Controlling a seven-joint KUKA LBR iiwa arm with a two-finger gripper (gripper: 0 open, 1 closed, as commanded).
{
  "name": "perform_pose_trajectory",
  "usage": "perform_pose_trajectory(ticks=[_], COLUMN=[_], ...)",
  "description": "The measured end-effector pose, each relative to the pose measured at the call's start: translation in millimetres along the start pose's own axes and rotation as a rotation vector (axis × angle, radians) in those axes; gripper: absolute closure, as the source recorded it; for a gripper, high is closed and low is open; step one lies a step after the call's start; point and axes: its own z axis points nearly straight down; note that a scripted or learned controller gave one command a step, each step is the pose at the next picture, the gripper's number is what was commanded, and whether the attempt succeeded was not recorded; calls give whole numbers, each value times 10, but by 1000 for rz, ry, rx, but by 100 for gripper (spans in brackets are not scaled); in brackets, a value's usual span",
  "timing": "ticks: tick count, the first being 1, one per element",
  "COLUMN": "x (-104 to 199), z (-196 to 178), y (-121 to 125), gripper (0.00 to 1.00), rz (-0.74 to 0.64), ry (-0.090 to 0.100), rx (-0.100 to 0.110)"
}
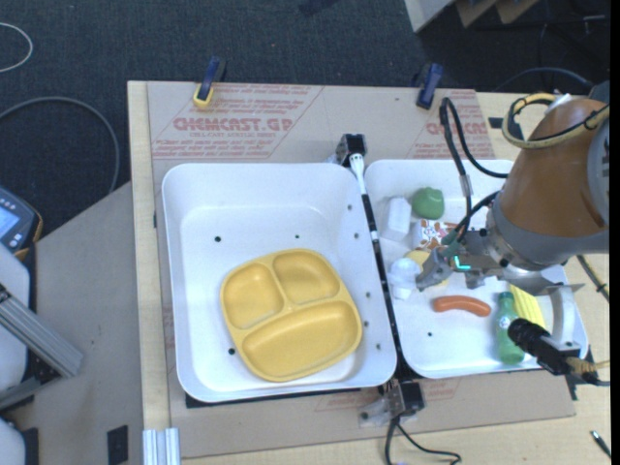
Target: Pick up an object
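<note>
The jaws (433, 275) are hanging low in the right bin (441, 356), whether apart or together I cannot tell, beside the sausage (461, 305), which is lying unlifted, so the pick is seemingly pending.

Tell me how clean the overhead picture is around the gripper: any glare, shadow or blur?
Camera view: even light, soft shadows; white bins are bright but hold detail; yellow tray is sharp; gripper looks soft and dark over the right bin's small items, with the arm hiding part of that bin.
</note>
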Motion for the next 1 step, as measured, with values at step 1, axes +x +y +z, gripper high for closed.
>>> perform_pose_trajectory(ticks=[1], x=[1], z=[-105], y=[8], gripper=[100], rz=[0], ry=[-1], rx=[-4])
